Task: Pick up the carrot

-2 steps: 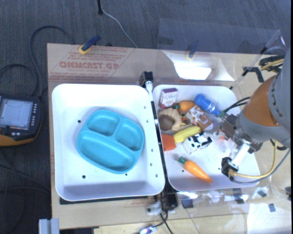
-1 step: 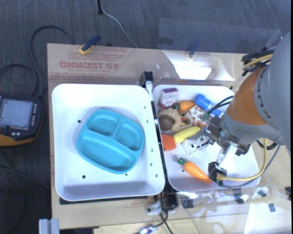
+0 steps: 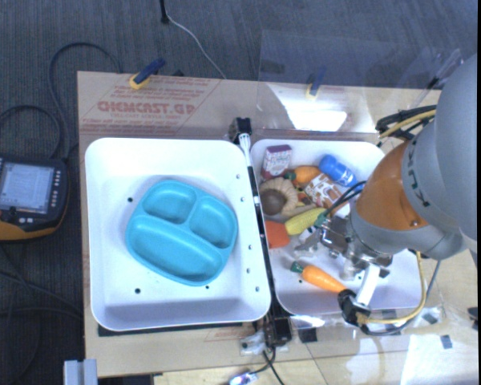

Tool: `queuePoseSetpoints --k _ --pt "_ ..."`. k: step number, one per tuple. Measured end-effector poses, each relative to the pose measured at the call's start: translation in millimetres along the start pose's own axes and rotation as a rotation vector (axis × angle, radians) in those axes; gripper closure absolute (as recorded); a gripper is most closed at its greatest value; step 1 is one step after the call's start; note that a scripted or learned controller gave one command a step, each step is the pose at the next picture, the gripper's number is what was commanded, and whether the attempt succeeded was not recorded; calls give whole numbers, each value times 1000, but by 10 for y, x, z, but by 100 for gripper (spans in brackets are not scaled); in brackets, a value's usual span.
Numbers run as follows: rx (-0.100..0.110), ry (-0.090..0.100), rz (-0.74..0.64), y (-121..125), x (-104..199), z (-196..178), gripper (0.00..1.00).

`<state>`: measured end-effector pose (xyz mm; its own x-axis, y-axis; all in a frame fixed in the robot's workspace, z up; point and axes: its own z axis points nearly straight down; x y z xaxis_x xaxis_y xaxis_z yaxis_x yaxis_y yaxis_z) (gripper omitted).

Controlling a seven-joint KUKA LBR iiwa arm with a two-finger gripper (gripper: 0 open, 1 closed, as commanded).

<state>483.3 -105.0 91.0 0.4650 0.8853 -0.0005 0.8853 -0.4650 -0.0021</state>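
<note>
While the arm [image 3: 433,191] reached in from the right, its grey body and orange band covered most of the right bin's far side. Ordered big to small:

- Counter [image 3: 144,107]: brown board with red lettering, carried 2 white bins side by side.
- Left bin [image 3: 104,215]: held 1 blue divided plate [image 3: 182,229] with 3 compartments, lying about center, tilted relative to the bin walls.
- Right bin [image 3: 305,295]: cluttered in its upper-left half, with the wrist hardware hanging over the middle.
- End effector [image 3: 345,251]: low over the right bin, in among metal wrist parts. Cannot tell whether it was open or closed; nothing visibly between its tips.
- Pendant [image 3: 22,195]: sat on the floor left of the counter, screen lit, cable looping behind it.
- Carrot [image 3: 321,277]: lay on the right bin's floor, lower middle, orange body pointing down-right with green end toward the left. Just beside and below the end effector; contact could not be judged.
- Clutter near the bin's top: tan round item [image 3: 276,195], yellow piece [image 3: 305,219], blue-capped bottle [image 3: 335,169], small dark-red box [image 3: 277,160], orange piece [image 3: 307,174], flat orange-red item [image 3: 277,235] by the left wall.
</note>
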Motion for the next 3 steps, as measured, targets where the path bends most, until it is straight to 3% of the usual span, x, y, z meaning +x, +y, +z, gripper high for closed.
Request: queuePoseSetpoints --k 2,3 --pt "-16 -8 -815 15 62 12 0" --pt "-10 -5 -1179 87 -99 15 0"
